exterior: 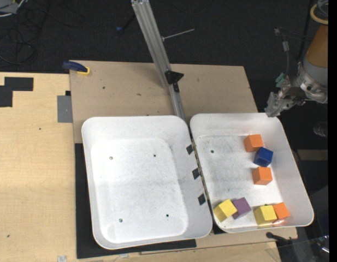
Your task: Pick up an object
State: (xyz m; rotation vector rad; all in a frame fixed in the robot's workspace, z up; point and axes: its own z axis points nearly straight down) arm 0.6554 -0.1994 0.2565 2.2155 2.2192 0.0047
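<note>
Camera view: looking down at two white bins sitting side by side.
Gripper (277, 103): hanging just past the top right corner of the right bin (299, 168), holding nothing; too small and blurry for telling the jaws.
Blocks in right bin: orange block (253, 142), blue block (263, 157) and another orange block (262, 176) lining up near the right wall; yellow block (225, 209) touching purple block (241, 207) at the front.
Left bin (92, 141): sitting beside it.

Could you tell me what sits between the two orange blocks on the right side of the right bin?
In the camera view, a blue block lies between the upper orange block and the lower orange block, slightly to the right of both.
</note>
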